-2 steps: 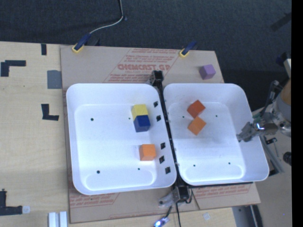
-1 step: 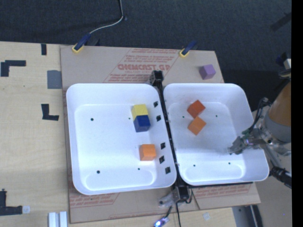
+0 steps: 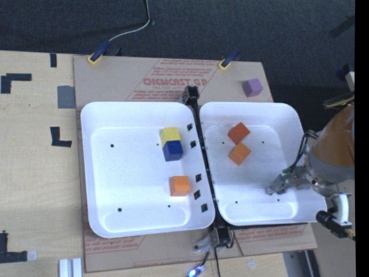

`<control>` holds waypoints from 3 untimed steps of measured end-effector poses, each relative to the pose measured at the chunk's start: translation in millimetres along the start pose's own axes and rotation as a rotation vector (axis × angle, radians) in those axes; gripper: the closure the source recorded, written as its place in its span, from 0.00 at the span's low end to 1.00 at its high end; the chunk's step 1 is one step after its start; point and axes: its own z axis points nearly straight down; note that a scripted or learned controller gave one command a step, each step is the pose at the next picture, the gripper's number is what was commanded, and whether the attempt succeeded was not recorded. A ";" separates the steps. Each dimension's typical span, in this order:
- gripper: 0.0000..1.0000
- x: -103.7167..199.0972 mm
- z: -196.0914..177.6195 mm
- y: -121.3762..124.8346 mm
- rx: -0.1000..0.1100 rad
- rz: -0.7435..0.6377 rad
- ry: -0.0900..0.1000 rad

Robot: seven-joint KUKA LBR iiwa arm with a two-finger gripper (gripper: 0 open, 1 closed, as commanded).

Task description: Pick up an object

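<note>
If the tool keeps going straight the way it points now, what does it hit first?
The tool points left over the right bin. Its line looks free across the bare floor, passing below the orange cubes, so it probably meets the divider between the bins first. Height is unclear.

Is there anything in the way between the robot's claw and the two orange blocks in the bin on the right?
Nothing visible. The gripper sits low in the right white bin; the lighter orange cube and the darker orange cube lie up and left of it, with bare bin floor between.
</note>
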 end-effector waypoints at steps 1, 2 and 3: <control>1.00 -1.7 -174.8 2.9 -0.016 -0.003 -0.006; 1.00 4.9 -103.3 -1.2 0.007 -0.001 0.003; 1.00 -0.1 -78.0 -0.9 0.004 -0.001 0.002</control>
